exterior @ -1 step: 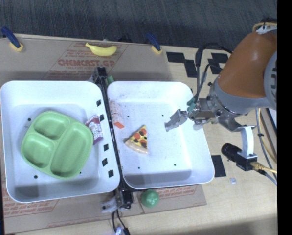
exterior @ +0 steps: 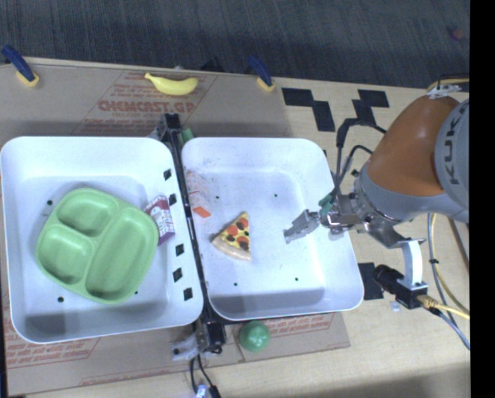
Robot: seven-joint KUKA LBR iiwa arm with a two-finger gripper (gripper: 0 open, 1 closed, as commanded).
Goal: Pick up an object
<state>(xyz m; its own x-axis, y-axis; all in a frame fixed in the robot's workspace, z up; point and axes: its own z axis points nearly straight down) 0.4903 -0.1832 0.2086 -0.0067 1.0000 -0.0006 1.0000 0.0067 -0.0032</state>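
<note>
Legible text: the cardboard sheet (exterior: 131, 106) under the bins carries red print reading, as far as the slant allows, "CHEMCAST GP". Black letters on my orange band (exterior: 413, 152) appear to begin "KU".

Materials: both bins are shallow, smooth white plastic with rounded corners. The left bin (exterior: 23, 305) holds a light green three-compartment tray (exterior: 98, 243) and, touching the tray's right edge, a small dark red wrapper (exterior: 160, 215). The right bin (exterior: 338, 280) holds a pizza slice toy (exterior: 235, 237), triangular, yellow-orange with dark spots, lying flat near the bin's left half. A yellow banana (exterior: 172, 82) lies on the cardboard behind the bins; a green ball (exterior: 253, 335) sits on the desk (exterior: 396, 363) in front of them.

My claw (exterior: 299, 225) is inside the right bin, right of the pizza slice toy and apart from it. I cannot tell how it is set; nothing is visibly gripped.
</note>
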